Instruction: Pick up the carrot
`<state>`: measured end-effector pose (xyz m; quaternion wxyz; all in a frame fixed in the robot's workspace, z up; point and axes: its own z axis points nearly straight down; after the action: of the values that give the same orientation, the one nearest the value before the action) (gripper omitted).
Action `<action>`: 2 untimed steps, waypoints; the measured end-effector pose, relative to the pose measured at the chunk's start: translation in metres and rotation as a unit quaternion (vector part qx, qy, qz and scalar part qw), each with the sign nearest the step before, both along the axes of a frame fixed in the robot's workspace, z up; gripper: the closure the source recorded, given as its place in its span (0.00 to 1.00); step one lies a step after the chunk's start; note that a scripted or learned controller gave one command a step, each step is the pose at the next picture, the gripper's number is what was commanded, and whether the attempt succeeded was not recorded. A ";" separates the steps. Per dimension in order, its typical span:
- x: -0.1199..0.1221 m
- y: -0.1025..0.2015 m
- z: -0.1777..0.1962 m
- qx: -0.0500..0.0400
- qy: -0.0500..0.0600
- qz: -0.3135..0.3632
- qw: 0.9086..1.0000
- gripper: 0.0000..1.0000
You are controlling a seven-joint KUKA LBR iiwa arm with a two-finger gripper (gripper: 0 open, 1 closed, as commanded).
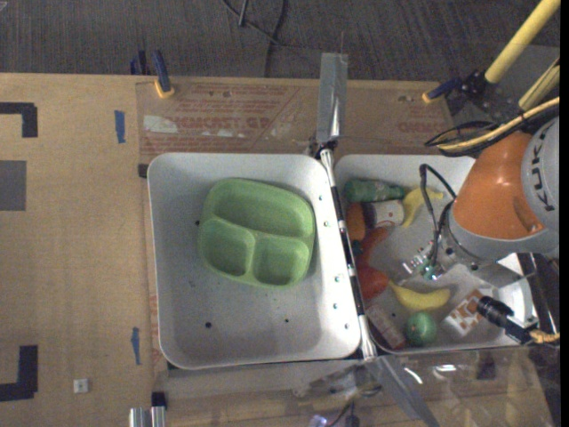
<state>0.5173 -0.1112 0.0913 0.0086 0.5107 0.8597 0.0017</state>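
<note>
From my remote station, the KUKA arm (pixel 511 189) reaches in from the right over the right-hand bin (pixel 498 343), its gripper (pixel 427 265) low among a jumble of toy food; its tips are too small and cluttered against the bin floor for me to say how they are set, and nothing is visibly between them. The carrot (pixel 356 221), the orange piece I take to be my target, lies against the bin's left wall near the divider, just below a green vegetable (pixel 372 189) at the far corner and beside a small white-labelled can (pixel 387 212). Red pieces (pixel 372 278) sit just under it along the same wall, so it is crowded on three sides, likely because loose items have slid toward that edge. A yellow banana (pixel 420 296) lies near the gripper, with a lime-green ball (pixel 421 328) and a small carton (pixel 462 314) nearer the front rim. In the left-hand bin (pixel 178 265) a green divided plate (pixel 258 231) rests alone, well apart from the action. I judge the pick not yet made: the gripper stands to the right of the carrot, apart from it, and would need to shift toward the divider wall, where the tight neighbours and the wall itself leave little room for a clean grasp.
</note>
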 end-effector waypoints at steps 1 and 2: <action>-0.035 -0.064 0.050 0.001 0.006 0.066 0.998 1.00; -0.037 -0.092 0.094 -0.001 0.006 0.190 0.982 1.00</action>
<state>0.4808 -0.2033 0.1849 0.0035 0.3379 0.9412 -0.0002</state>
